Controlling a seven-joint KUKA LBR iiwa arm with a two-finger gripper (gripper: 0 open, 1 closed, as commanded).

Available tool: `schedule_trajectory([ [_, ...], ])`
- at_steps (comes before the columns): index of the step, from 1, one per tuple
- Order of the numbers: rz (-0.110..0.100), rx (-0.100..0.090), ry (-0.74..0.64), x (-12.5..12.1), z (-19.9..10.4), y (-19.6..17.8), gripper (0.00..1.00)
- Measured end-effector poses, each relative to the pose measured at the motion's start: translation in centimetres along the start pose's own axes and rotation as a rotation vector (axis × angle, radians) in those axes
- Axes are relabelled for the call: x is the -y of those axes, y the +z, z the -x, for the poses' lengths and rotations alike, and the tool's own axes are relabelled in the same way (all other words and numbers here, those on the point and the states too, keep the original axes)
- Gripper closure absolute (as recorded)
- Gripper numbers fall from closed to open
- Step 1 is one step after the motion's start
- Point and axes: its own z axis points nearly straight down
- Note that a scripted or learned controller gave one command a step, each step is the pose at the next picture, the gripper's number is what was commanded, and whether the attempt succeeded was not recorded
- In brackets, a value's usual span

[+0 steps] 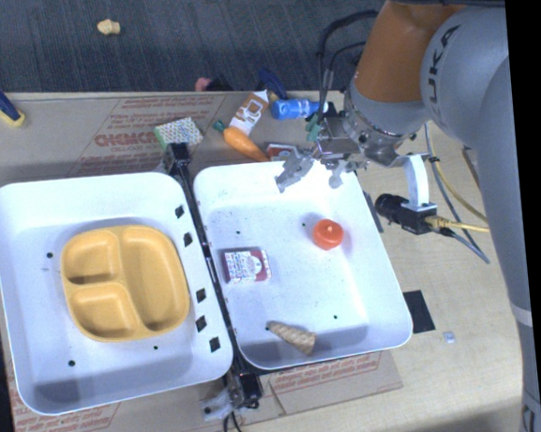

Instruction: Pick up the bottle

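1. Note the items sharing the right bin (pixel 375 276) with the bottle (pixel 327 234): a small packet (pixel 245 265) with a dark red label near the bin's left edge, and a tan cone-shaped piece (pixel 291 335) by the near edge. Both lie well apart from the bottle.
2. Note the loose items on the cardboard sheet (pixel 103 131) beyond the far edge of the bins: a green patterned pad (pixel 178 132), an orange carrot-like piece (pixel 243 143), a white-and-orange container (pixel 248 113) and a blue object (pixel 291 109).
3. The left bin (pixel 13 280) holds a yellow divided plate (pixel 124 281).
4. Locate the bottle, orange-red, in the far right part of the right bin. Nothing touches it.
5. You see it nearly end-on, a round top facing up; its long axis appears upright.
6. The gripper (pixel 314 171) hangs over the right bin's far edge, fingers spread, nothing between them, apart from the bottle.
7. Red print on the cardboard reads "CHEMC…"; the packet label is too small to read.
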Motion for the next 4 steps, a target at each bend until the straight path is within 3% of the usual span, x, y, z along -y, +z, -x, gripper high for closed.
schedule_trajectory([
  [1,-0.002,0.0,-0.005,0.0,-0.1,-1.0,1.0],
  [2,-0.003,-0.001,-0.073,9.9,-6.6,5.4,1.0],
  [3,-0.001,-0.001,-0.009,13.0,-8.8,7.8,1.0],
  [4,0.001,-0.001,-0.159,12.9,-16.0,5.6,1.0],
])
